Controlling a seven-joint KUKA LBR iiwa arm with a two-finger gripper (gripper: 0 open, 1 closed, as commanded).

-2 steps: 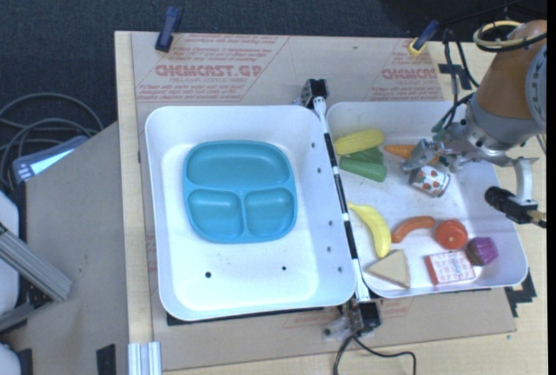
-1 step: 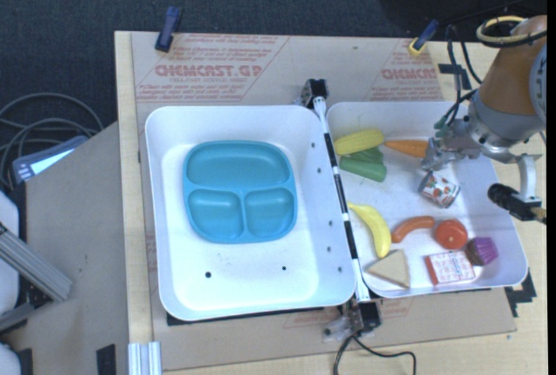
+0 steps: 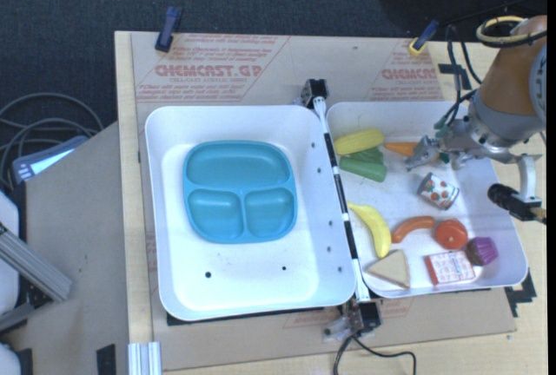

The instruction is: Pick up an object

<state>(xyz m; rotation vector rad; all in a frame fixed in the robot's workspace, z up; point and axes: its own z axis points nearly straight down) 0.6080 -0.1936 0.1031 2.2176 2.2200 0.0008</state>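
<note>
Two shallow white plastic bins sit side by side on a bench w/ printed brown board under them. Left bin [image 3: 174,278] holds a smooth teal divided plate [image 3: 240,191], rounded corners, three compartments. Right bin [image 3: 512,265] is full of small toy food: a yellow corn-like piece [image 3: 359,141] touching a green pepper-ish one [image 3: 365,165], an orange carrot [image 3: 401,148], a curved yellow banana [image 3: 375,228], a red sausage shape [image 3: 413,227], a round red tomato [image 3: 451,233], a tan wedge like a sandwich [image 3: 390,270], a flat red-and-white packet [image 3: 451,268], a purple lump [image 3: 482,250], and a white rounded piece w/ red spots [image 3: 438,190]. Gripper [image 3: 427,153], metal, sits low by the carrot's right end, above the spotted piece; can't tell if it's open or closed, nothing clearly held.
</note>
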